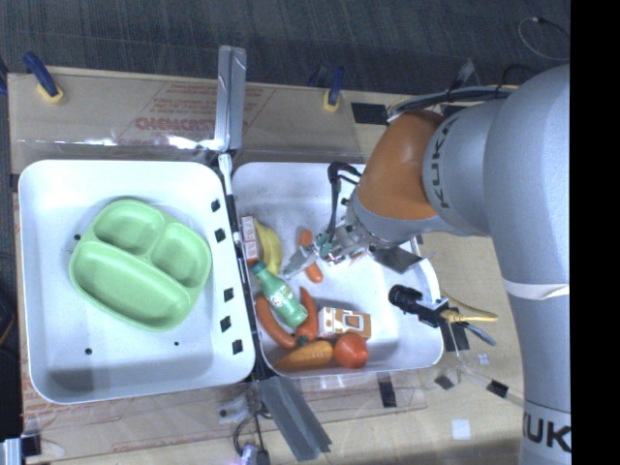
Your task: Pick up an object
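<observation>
My gripper (312,256) hangs low over the middle of the right bin (281,180), reaching in from the right. Two small orange pieces lie close to it, one just behind (305,237) and one just in front (313,273). To its left lies a yellow banana (270,248) beside a small red-and-white packet (249,238). A green bottle (280,297) lies in front of the banana, with a red sausage (271,324) next to it. Along the front wall sit an orange carrot (304,356), a red tomato (352,350) and a small orange-and-white box (343,322).
The left bin (48,356) holds a light green divided plate (140,261). A metal divider strip (231,95) runs between the two bins. The arm's orange band (407,168) and grey body cover the right bin's right side.
</observation>
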Motion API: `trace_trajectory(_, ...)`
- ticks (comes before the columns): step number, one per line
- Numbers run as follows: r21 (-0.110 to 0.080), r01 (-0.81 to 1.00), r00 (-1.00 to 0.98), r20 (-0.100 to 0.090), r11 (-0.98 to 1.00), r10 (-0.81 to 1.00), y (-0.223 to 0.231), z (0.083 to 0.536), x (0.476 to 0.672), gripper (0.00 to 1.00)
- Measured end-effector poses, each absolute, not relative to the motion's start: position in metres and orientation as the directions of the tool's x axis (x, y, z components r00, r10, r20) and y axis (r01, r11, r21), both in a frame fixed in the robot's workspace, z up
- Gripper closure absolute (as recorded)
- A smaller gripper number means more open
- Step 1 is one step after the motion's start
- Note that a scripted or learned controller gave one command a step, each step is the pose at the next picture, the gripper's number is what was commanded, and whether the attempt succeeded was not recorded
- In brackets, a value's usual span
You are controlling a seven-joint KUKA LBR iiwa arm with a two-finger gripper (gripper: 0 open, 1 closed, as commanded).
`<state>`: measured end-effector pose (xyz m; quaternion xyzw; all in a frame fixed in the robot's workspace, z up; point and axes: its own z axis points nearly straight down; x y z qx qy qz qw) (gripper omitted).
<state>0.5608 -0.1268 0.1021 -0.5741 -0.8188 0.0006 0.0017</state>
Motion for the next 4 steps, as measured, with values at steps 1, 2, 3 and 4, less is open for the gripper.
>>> trace_trajectory(1, -0.002, 0.939, -0.345, 0.000, 0.345, 0.939, -0.127, 0.113, 0.562, 1.00)
trace_trajectory(2, -0.002, 0.939, -0.344, 0.000, 0.344, 0.939, -0.127, 0.113, 0.562, 0.00)
trace_trajectory(3, -0.002, 0.937, -0.349, -0.001, 0.349, 0.937, -0.127, 0.123, 0.562, 1.00)
trace_trajectory(4, -0.001, 0.973, -0.232, 0.000, 0.232, 0.973, -0.081, 0.248, 0.580, 1.00)
